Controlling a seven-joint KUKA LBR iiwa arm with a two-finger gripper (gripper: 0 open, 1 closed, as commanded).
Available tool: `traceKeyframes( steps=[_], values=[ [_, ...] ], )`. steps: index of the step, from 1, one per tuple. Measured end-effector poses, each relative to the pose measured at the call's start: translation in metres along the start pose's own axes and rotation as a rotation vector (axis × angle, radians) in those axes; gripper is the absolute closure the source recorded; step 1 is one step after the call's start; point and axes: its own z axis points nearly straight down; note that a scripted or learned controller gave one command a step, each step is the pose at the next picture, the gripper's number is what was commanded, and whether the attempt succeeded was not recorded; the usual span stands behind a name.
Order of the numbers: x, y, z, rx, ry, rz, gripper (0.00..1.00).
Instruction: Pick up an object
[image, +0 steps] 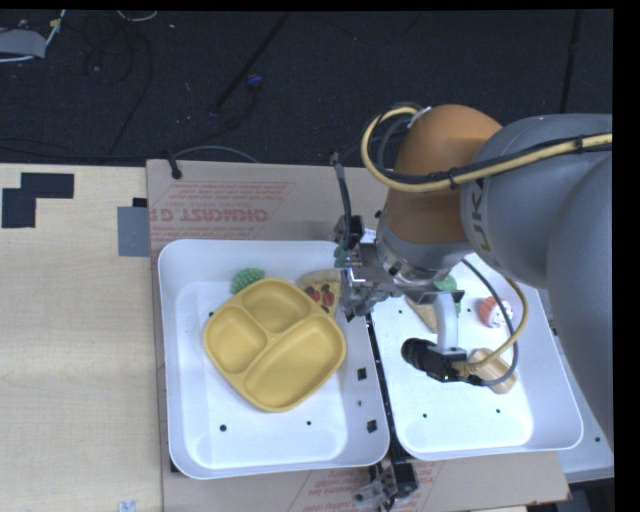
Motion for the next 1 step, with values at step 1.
traceKeyframes(
  steps=[1],
  values=[
    [0.0497, -0.0084, -0.0097, -0.002, -0.001, 0.0, 1.0]
  ],
)
